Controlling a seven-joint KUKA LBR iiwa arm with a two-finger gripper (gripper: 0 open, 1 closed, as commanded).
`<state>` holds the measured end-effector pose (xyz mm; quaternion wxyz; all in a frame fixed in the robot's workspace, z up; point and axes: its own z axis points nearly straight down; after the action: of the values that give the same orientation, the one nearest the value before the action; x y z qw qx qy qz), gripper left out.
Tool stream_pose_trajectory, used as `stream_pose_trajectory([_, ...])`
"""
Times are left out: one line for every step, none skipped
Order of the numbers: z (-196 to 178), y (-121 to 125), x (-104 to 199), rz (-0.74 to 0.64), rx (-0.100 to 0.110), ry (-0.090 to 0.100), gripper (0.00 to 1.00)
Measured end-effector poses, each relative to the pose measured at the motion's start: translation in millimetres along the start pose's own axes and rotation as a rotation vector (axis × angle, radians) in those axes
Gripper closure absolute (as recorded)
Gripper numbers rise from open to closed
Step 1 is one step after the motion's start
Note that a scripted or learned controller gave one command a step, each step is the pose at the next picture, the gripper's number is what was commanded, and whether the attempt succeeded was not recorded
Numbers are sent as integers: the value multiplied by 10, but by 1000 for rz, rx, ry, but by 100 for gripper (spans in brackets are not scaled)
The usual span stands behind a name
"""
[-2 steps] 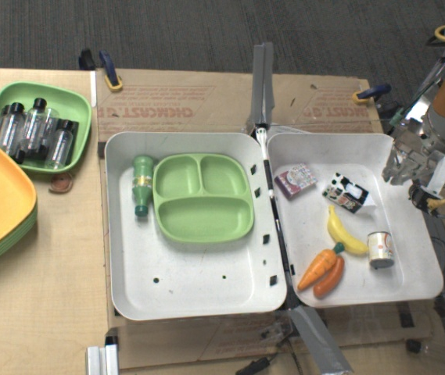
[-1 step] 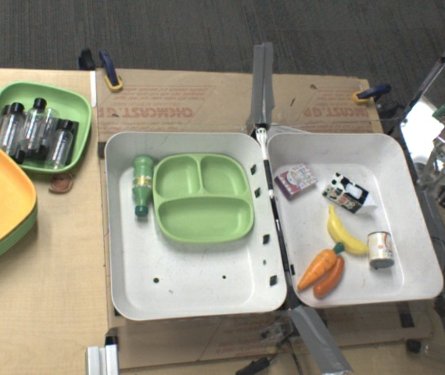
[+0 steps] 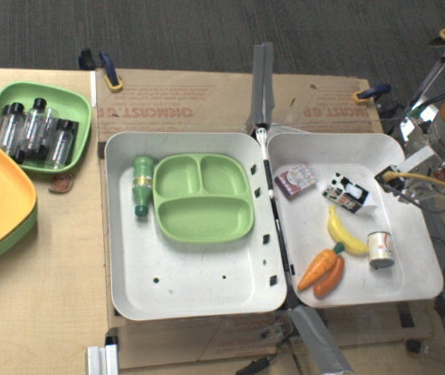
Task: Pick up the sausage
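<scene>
The sausage [image 3: 328, 279], short and reddish-brown, lies in the front part of the right bin [image 3: 418, 283]. It rests against the right side of an orange carrot [image 3: 316, 268] with a green top. The arm comes in at the right edge, and its gripper [image 3: 439, 190] hangs over the right bin's right rim, well to the right of and behind the sausage. Nothing shows in its grasp.
Also in the right bin are a yellow banana [image 3: 342, 234], a small can [image 3: 380, 250], a black-and-white pack [image 3: 346, 194] and a purple packet [image 3: 295, 180]. The left bin [image 3: 199, 280] holds a green divided plate [image 3: 203, 198] and a green bottle [image 3: 142, 184].
</scene>
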<state>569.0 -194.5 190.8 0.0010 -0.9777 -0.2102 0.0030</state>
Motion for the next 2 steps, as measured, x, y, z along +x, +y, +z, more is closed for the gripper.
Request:
stream_pose_trajectory([493,182,-212,219,1,0,100])
stream_pose_trajectory([417,176,-216,214,2,-4,100])
